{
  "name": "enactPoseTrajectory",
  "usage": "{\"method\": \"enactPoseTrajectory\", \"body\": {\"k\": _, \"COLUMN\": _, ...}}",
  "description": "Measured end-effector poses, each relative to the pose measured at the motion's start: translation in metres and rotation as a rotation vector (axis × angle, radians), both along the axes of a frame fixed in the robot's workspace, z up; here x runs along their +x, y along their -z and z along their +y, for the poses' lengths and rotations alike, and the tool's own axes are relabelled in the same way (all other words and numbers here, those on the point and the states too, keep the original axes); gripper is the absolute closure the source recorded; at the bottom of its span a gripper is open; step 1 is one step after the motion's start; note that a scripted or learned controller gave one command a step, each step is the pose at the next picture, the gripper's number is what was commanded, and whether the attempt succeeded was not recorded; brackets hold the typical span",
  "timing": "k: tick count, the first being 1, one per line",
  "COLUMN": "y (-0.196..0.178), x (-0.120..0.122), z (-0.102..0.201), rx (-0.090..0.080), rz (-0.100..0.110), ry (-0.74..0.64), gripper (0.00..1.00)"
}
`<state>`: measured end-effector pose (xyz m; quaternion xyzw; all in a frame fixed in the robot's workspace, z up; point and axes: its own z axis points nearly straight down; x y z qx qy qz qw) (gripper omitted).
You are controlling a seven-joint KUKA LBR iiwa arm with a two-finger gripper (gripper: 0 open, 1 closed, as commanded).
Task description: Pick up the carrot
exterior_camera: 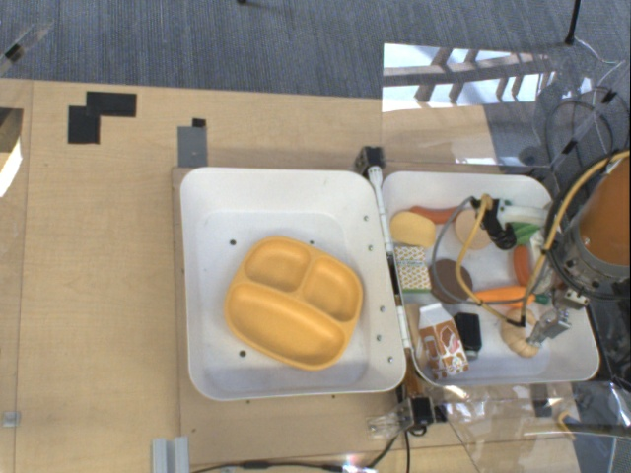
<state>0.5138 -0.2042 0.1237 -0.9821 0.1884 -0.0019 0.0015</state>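
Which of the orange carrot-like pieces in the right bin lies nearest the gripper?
The carrot lying crosswise, just left of the gripper; the other orange piece stands lengthwise farther up.

I work in a lab, a test cell by its look. My bench (99,294) is bare plywood with black marker patches (99,114) stuck on it. Two white bins (281,190) are fixed side by side, cables (414,432) trail off the front edge, and tripod legs (575,3) stand on grey carpet (197,18).
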Motion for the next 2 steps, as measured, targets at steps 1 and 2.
{"method": "enactPoseTrajectory", "body": {"k": 1, "y": 0.002, "x": -0.018, "z": 0.000, "rx": 0.000, "rz": 0.000, "ry": -0.017, "gripper": 0.00}}
{"method": "enactPoseTrajectory", "body": {"k": 2, "y": -0.188, "x": 0.024, "z": -0.001, "rx": -0.006, "rz": -0.015, "ry": -0.179, "gripper": 0.00}}
